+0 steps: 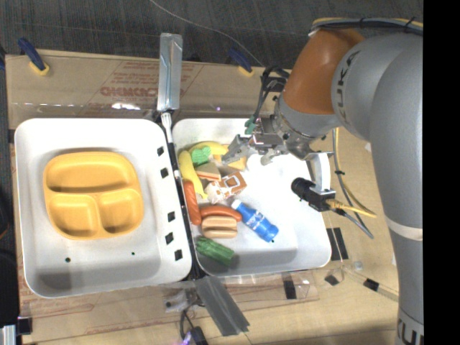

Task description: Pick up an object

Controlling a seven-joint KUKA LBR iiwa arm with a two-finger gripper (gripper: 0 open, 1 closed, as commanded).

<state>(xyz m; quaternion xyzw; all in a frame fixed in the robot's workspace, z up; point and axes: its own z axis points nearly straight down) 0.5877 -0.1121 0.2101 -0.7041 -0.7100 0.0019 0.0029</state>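
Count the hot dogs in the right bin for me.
1. The hot dog lies low in the right bin, between the blue bottle and the green toy. The pile may hide others.

Yellow tray [92,192], blue bottle [256,221]

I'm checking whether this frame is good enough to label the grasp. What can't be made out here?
- Gripper: too small and cluttered in the camera view to tell how it stands, or whether it touches anything.
- Toy pile in the right bin: pieces overlap, so some shapes are unclear.
- Blue bottle: label too small to read.
- Arm: cut off by the frame's bottom edge.
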